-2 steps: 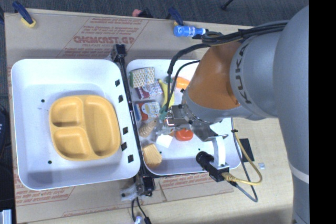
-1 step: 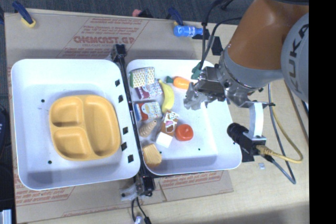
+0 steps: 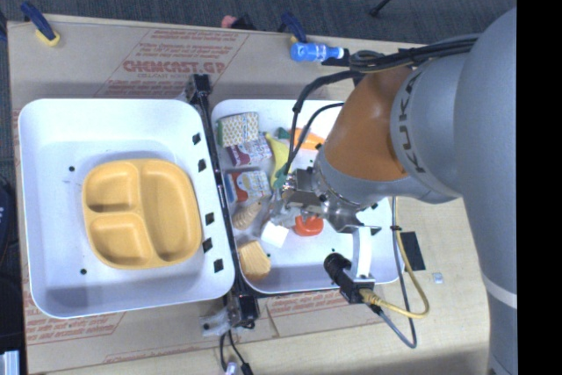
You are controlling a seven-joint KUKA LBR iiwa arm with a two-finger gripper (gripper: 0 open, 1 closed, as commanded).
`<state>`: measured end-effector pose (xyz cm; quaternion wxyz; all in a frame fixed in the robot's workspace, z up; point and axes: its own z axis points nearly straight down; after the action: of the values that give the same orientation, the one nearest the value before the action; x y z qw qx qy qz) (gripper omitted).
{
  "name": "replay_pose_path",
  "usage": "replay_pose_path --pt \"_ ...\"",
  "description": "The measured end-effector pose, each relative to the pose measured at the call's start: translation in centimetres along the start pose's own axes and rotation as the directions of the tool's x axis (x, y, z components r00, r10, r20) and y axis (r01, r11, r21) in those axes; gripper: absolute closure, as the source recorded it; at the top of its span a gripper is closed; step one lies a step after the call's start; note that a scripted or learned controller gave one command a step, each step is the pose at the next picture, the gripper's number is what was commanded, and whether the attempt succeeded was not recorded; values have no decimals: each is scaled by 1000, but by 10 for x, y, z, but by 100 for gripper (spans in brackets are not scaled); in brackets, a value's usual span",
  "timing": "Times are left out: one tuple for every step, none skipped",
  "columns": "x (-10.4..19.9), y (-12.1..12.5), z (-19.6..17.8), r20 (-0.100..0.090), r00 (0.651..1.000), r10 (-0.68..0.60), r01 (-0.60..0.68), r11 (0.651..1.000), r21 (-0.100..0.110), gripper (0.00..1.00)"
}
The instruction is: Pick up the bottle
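Note:
My gripper point(image 3: 292, 202) hangs low over the middle of the right bin point(image 3: 307, 281), and the grey and orange arm covers much of that bin. Just below the gripper shows a red-orange rounded piece point(image 3: 307, 227); it may be part of the bottle, whose body I cannot make out under the arm. A small white block point(image 3: 275, 235) lies beside that piece, to its left. Nothing is visibly held in the gripper.
The right bin's left side holds several packets point(image 3: 244, 155), a yellow-green item point(image 3: 279, 155), a biscuit-like piece point(image 3: 248, 212) and a tan brush-like thing point(image 3: 254, 260). A yellow divided tray point(image 3: 140, 212) lies in the left bin point(image 3: 44, 136). A blue clamp point(image 3: 309, 52) sits behind the bins.

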<state>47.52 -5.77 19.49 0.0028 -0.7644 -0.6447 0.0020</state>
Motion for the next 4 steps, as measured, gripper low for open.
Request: replay_pose_path --pt "-23 5 -80 2 979 -205 205 979 -4 100" --pt "35 -5 -31 1 990 -138 138 990 -2 100" --pt "72 -12 4 1 969 -249 249 969 0 100" --pt "131 -22 4 3 894 -448 448 894 -2 100"
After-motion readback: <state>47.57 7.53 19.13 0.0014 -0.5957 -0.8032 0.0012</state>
